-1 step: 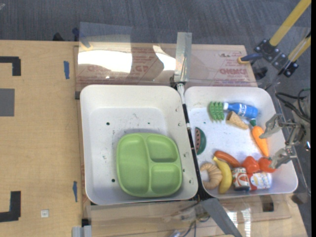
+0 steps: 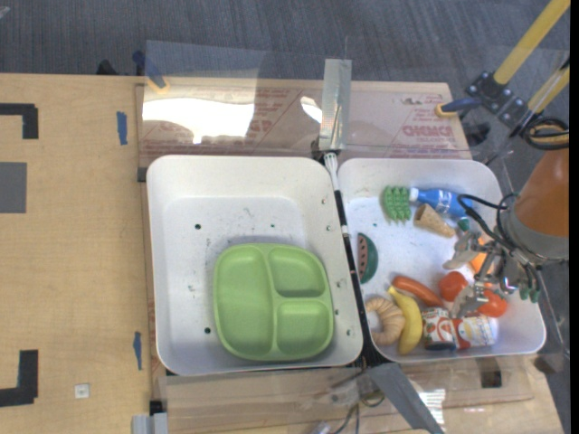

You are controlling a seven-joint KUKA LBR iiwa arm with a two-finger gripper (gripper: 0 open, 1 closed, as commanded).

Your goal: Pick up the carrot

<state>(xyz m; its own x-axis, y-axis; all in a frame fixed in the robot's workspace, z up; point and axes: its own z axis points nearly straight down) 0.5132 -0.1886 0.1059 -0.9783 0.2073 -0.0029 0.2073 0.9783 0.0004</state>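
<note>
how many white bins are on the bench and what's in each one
2. The left bin holds a green divided plate. The right bin holds a pile of toy food, with the gripper over it.

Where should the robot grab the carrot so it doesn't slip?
Its middle, coming straight down from above. The carrot lies flat and long, so pinch across its thin width. The banana hugs its lower side and a round red toy sits by its right end, so sideways approaches look blocked.
</note>
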